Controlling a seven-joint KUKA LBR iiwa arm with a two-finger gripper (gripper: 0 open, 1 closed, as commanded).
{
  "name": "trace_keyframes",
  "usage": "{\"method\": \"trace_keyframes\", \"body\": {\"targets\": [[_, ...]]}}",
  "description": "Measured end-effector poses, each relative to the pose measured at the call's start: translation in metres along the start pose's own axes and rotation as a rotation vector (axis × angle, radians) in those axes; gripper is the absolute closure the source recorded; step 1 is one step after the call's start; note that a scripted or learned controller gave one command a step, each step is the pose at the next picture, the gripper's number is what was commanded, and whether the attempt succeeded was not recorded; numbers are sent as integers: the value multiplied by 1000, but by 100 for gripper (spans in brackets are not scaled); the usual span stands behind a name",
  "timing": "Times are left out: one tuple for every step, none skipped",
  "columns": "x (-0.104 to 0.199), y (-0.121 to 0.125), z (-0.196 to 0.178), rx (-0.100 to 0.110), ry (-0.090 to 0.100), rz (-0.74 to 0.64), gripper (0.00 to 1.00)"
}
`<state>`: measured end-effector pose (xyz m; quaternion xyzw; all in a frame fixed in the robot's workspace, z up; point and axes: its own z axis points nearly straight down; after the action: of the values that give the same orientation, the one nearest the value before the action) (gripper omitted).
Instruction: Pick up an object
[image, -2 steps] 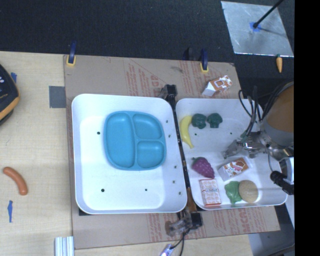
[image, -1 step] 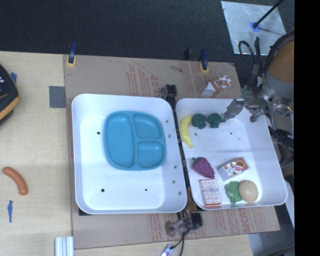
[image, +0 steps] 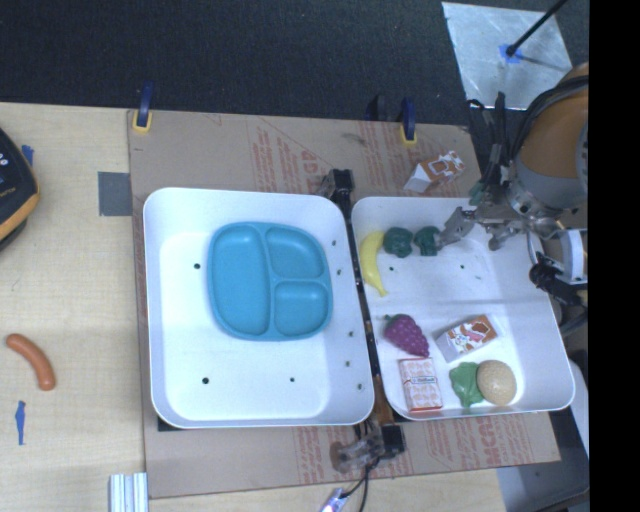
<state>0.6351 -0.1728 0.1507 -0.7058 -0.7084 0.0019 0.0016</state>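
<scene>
The right bin (image: 520, 290) holds a yellow banana (image: 372, 262), two dark green lumps (image: 398, 241) (image: 428, 240), purple grapes (image: 406, 334), a small orange-and-white carton (image: 468, 337), a red box (image: 419, 385), a green leafy piece (image: 463, 383) and a tan round item (image: 496, 381). My gripper (image: 452, 226) hangs over the bin's far part, just right of the second green lump and close to it. Nothing can be seen held in it.
The left bin (image: 180, 380) carries a blue divided plate (image: 270, 280). A small carton (image: 437, 170) lies on the cardboard behind the right bin. An orange sausage (image: 32, 360) lies on the bench at far left. The arm (image: 550, 150) covers the right bin's far right corner.
</scene>
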Motion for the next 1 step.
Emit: {"method": "trace_keyframes", "body": {"targets": [[8,-41,-34,-2,1,2,0]]}}
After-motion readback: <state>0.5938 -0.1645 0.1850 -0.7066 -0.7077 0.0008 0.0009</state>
